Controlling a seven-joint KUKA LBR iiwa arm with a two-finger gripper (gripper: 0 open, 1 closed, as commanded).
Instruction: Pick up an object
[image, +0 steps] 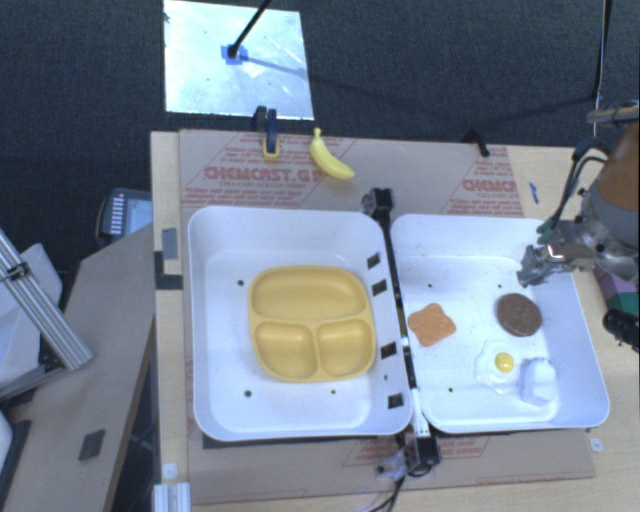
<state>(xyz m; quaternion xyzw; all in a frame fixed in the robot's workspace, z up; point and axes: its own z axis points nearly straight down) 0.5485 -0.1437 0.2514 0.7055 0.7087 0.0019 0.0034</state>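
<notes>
In the right bin (455, 250) lie an orange toast-shaped piece (431, 325), a round brown patty (520, 314), a fried egg (499, 364) and a small white object (537, 380). My gripper (537, 262) hangs at the right bin's far right side, just above and behind the brown patty. Nothing shows between its fingers. The arm comes in from the right edge.
The left bin (220, 250) holds a yellow divided tray (307, 322). A toy banana (330, 158) and a yellow clamp (270, 135) lie on the cardboard behind the bins. A black divider (390, 290) runs between the bins.
</notes>
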